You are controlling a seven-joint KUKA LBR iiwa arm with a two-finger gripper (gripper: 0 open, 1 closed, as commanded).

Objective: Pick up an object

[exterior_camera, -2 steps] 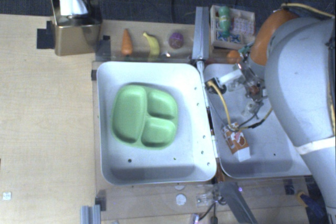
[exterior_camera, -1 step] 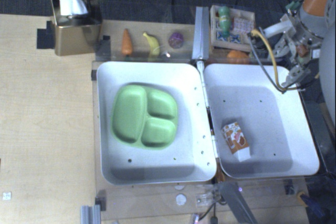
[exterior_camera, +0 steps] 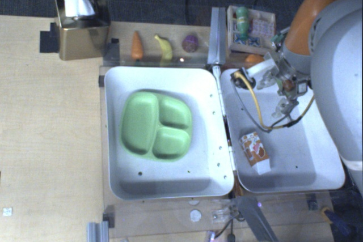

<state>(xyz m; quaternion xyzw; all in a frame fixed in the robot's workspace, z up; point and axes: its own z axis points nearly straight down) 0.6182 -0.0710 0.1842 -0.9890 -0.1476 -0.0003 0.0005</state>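
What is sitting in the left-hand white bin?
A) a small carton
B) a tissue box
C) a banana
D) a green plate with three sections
D: the green plate with three sections lies in the left bin; the small carton is in the right bin.

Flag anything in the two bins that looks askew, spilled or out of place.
Nothing is spilled or damaged. The small carton in the right bin lies at a slant to the bin's walls, toward its front left corner. The green tray sits flat in the left bin, turned slightly off square.
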